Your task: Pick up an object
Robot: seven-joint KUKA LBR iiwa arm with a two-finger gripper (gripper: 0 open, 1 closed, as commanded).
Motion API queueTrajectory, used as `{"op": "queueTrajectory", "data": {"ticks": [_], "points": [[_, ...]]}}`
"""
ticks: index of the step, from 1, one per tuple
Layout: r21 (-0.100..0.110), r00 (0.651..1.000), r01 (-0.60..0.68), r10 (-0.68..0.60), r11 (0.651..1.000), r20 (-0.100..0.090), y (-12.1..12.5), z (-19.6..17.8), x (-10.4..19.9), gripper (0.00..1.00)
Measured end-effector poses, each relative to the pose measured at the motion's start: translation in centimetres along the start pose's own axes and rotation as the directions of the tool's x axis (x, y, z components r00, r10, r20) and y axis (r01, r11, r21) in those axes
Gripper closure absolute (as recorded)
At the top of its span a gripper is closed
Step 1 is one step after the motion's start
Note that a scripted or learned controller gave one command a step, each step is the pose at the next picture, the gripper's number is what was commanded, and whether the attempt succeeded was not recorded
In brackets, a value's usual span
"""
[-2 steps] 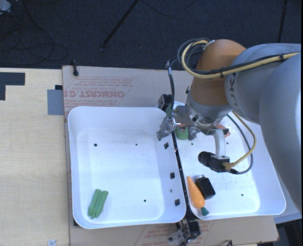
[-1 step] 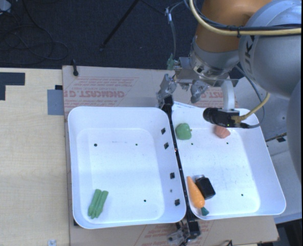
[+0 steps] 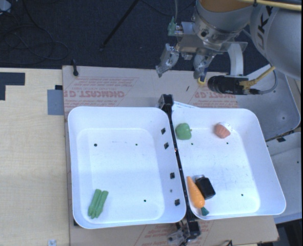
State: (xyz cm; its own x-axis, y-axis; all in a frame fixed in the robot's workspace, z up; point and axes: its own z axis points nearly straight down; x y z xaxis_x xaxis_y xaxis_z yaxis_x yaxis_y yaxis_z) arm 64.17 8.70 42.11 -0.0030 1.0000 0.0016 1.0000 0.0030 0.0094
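The gripper (image 3: 182, 68) hangs high with its jaws spread wide, nothing between them. Just below them, in the right bin (image 3: 254, 155), sits a green ball (image 3: 183, 131). A pink toy (image 3: 222, 130) lies off beside it.

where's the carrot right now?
The carrot lies in the right bin, at its near-left corner beside the divider between the bins, touching a small black block.

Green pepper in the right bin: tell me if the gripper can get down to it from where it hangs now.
Probably yes. The gripper hangs open above the bench behind the bins, and the green pepper lies alone, though close to the right bin's inner wall, which may crowd one finger.
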Motion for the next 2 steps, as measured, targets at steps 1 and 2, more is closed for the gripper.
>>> {"op": "queueTrajectory", "data": {"ticks": [1, 2], "points": [[-0.002, 1.000, 0.003, -0.003, 1.000, -0.003, -6.1, -12.6, 4.3, 0.00], [0.014, 1.000, 0.003, -0.003, 1.000, 0.002, 0.5, -11.3, 8.7, 0.00]]}}
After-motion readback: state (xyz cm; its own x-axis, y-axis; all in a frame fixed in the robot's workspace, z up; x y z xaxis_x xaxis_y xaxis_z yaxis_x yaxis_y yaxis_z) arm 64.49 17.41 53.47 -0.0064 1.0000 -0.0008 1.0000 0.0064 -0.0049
